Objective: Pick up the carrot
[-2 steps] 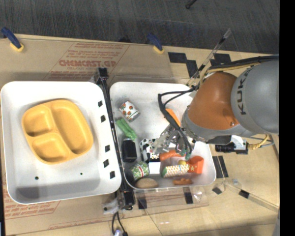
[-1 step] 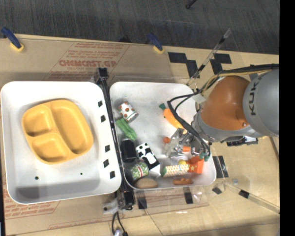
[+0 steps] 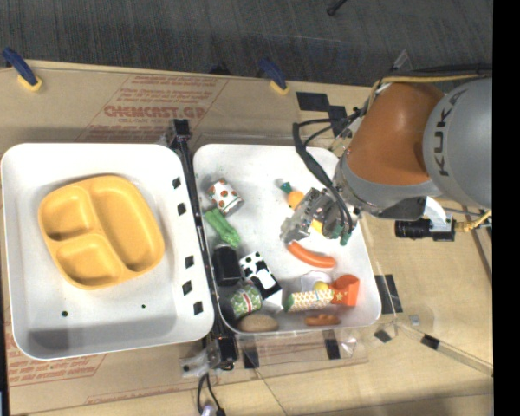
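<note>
The carrot (image 3: 293,198) is a small orange piece with a green top, lying in the upper middle of the right bin (image 3: 258,165). My gripper (image 3: 316,222) hangs just below and to the right of it, low over the bin floor, and its body covers the carrot's right end. Nothing can be seen held in the gripper. The grey arm with its orange band (image 3: 397,141) reaches in from the right over the bin's far right corner.
An orange-red sausage (image 3: 310,255) lies just below the gripper. Along the right bin's left and front sides are a red-and-white can (image 3: 225,198), a green vegetable (image 3: 221,228), a black-and-white toy (image 3: 260,272), a green can (image 3: 245,302) and an orange cup (image 3: 347,289). The left bin holds a yellow divided plate (image 3: 100,230).
</note>
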`<state>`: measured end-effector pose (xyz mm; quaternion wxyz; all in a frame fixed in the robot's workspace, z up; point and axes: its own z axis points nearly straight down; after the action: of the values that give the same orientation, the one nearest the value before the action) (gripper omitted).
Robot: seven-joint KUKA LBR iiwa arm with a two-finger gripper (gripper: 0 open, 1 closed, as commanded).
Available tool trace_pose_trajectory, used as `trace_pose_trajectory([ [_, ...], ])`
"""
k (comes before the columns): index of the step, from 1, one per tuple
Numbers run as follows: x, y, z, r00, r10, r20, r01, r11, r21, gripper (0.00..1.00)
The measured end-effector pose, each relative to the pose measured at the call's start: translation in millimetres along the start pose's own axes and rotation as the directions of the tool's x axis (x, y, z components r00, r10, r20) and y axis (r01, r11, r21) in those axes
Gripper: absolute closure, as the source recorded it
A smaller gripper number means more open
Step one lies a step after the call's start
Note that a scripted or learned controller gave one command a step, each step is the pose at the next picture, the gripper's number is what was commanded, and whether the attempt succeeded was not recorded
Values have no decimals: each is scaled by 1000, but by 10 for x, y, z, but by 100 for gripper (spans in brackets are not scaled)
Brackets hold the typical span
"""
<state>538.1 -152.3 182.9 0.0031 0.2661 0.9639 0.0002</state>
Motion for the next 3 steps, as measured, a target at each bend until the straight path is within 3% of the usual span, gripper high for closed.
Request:
trace_pose_trajectory([
  [1, 7, 1067, -103, 996, -94, -3, 94, 996, -4, 100],
  [2, -224, 249, -807, 982, -191, 3, 191, 982, 4, 100],
  [3, -210, 273, -789, 981, -194, -1, 194, 981, 2, 0],
])
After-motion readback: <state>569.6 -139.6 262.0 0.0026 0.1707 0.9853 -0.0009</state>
